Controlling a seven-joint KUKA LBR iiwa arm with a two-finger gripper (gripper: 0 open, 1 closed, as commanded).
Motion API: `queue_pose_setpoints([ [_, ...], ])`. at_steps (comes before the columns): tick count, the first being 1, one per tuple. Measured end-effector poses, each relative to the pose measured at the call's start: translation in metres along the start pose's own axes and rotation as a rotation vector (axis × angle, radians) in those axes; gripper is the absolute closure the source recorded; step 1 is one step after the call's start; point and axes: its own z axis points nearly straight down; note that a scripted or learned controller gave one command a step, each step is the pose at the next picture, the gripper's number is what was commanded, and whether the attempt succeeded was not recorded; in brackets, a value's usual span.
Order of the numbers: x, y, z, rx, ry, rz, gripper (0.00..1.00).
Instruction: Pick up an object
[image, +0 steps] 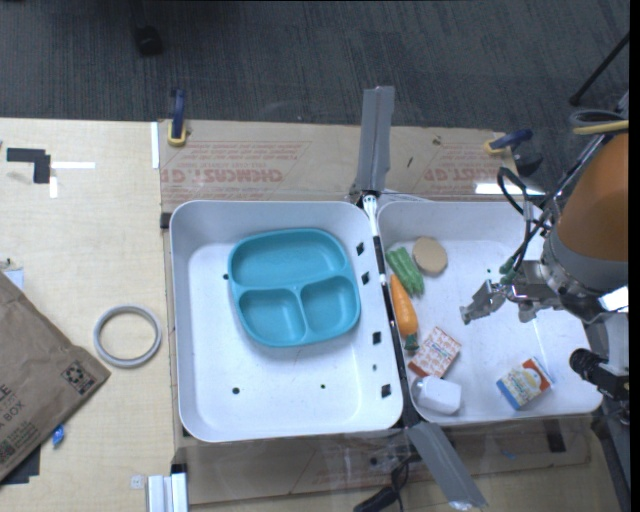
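The grey arm with its orange band (600, 200) reaches in from three o'clock, its two-finger gripper (478, 305) angled toward nine o'clock over the right white bin (470, 222); whether it is open, I cannot tell. Just at its nine o'clock lies a small red-patterned packet (437, 350); an orange plastic carrot (403, 306) lies beyond.

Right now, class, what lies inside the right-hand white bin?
Inside the right bin: green beans, a carrot, a tan round item, two small packets and a white object. The gripper covers some floor.
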Motion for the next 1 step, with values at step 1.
queue_pose_setpoints([
  [1,0.0044,0.0203,0.0806,0.0,0.0,-0.239,0.0],
])
